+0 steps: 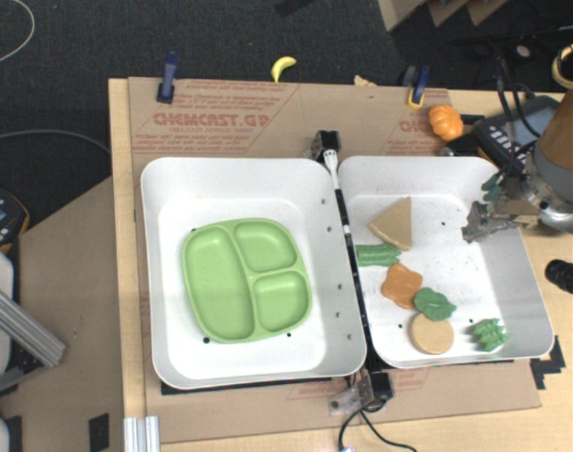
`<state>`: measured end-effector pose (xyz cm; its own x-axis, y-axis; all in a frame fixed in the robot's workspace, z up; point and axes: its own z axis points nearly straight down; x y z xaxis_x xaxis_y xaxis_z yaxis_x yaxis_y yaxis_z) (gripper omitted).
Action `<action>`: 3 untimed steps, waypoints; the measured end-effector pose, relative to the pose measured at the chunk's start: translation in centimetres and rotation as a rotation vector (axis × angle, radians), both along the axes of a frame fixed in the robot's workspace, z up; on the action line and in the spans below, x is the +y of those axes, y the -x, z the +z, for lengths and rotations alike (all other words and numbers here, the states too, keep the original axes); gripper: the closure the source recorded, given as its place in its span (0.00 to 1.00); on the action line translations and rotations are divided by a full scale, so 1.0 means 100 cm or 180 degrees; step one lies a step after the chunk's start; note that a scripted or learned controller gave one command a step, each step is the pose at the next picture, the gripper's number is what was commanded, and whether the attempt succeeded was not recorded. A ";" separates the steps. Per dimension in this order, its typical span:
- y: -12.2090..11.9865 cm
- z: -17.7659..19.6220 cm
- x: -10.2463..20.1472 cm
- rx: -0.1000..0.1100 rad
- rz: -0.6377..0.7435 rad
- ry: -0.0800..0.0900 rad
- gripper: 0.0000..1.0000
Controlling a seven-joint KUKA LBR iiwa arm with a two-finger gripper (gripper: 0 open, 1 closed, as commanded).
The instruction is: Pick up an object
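Up at the right bin's far right edge, the gripper hangs with fingers slightly spread, pinching nothing. Nearest it, apart, lies a flat tan wedge.

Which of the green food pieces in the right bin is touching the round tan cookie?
The leafy green piece, sitting just above the cookie; the other two green pieces lie apart.
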<state>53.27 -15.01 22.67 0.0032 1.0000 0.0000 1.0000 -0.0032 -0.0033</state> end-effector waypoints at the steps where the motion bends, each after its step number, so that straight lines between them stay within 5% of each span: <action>1: -0.022 -0.047 -0.044 -0.0004 -0.0001 0.0004 1.00; 2: 0.054 -0.143 0.031 -0.0024 0.0008 0.0001 1.00; 3: 0.050 -0.128 0.028 -0.0054 0.0010 0.0007 1.00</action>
<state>48.29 -12.16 9.85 0.0002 1.0000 -0.0022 0.9999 -0.0001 0.0137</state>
